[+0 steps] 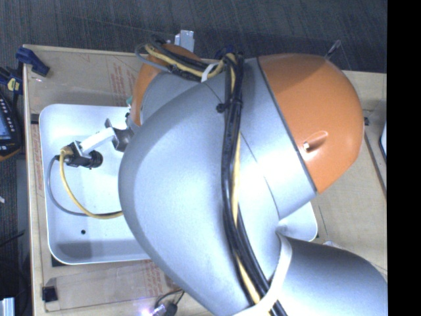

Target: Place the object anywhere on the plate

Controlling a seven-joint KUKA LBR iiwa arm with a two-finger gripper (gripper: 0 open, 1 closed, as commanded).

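My grey arm (210, 196) with its orange band (316, 124) covers most of the camera view, reaching from the right across the bench to the left bin (66, 242). Past its left edge, a white bracket and a small black part of the gripper assembly (87, 157) hang over the left bin's upper half. A yellow cable (66, 199) loops from that black part across the bin floor and back under the arm. The arm hides whatever lies beneath it in both bins.
The left bin's white floor shows a tiny dark speck (83, 231) near its front. A blue clamp (31, 59) sits at the bench's back left corner. A sliver of the right bin's rim (308, 228) peeks out beside the arm.
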